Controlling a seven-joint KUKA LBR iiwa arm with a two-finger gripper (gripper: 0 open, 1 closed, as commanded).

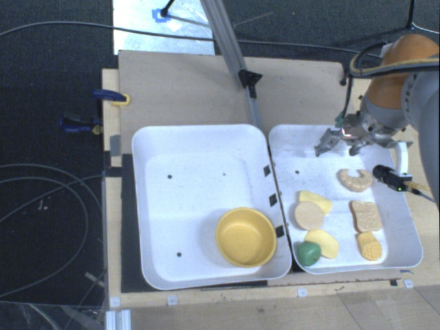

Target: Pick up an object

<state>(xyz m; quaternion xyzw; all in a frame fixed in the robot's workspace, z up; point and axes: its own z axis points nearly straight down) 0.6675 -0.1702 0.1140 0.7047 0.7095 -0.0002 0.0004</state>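
Near edge of right bin: a green rounded plastic toy [308, 254] sits in the corner beside a yellow wedge [324, 243]; a yellow ridged corn-like piece [370, 246] lies to their right.
Left bin [158, 184]: a round yellow plastic bowl [246, 236] rests upright near its front right corner.
Middle of right bin [289, 150]: a pale round disc [309, 216] overlaps a yellow slice [315, 200]; a tan toast-like slab [366, 215] lies right; a beige curved piece [355, 179] lies behind.
Gripper [337, 145]: two grey fingers spread apart, nothing between them, hovering over bare bin floor at the far end, apart from the curved piece.
Far bench: a grey slanted pole [227, 36] crosses above the bins.
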